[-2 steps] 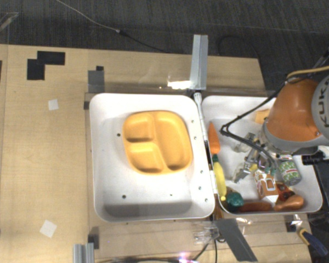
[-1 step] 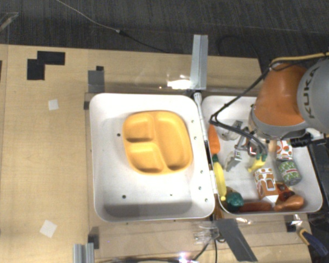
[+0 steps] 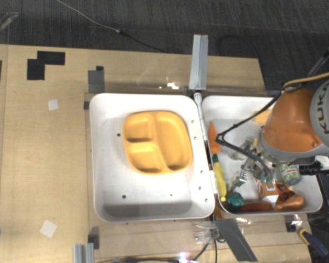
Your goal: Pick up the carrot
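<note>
The carrot (image 3: pixel 212 136) is a slim orange piece with a green end. It lies along the left wall of the right bin (image 3: pixel 230 109), pointing toward the back. My gripper (image 3: pixel 247 174) hangs low over the middle of that bin, below the orange wrist band (image 3: pixel 290 125). It is to the right of the carrot and nearer the front, with a clear gap between them. Nothing visibly sits in the gripper.
A yellow corn-like piece (image 3: pixel 220 181) and a dark green item (image 3: pixel 234 200) lie by the bin's front left. A brown sausage (image 3: pixel 256 206), a bread roll (image 3: pixel 290 202) and a small can (image 3: pixel 290 173) crowd the front right. The left bin (image 3: pixel 107 147) holds a yellow divided plate (image 3: pixel 155 141).
</note>
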Controlling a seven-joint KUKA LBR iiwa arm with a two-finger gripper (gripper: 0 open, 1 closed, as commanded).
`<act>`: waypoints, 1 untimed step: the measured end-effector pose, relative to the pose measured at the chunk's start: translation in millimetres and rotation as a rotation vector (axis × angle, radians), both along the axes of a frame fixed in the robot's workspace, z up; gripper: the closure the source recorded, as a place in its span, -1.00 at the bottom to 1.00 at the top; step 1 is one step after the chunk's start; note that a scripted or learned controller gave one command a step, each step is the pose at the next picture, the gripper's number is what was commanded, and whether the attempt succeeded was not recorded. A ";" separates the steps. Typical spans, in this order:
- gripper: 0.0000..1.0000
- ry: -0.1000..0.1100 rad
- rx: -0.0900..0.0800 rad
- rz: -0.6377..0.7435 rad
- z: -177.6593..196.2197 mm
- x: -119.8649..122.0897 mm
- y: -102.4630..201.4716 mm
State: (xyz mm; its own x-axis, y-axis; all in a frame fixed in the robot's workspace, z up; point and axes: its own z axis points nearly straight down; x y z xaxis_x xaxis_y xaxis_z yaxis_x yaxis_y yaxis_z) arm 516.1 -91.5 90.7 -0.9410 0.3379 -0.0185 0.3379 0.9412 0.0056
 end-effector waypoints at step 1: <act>-1.00 0.006 -0.001 -0.083 45.7 41.4 -57.4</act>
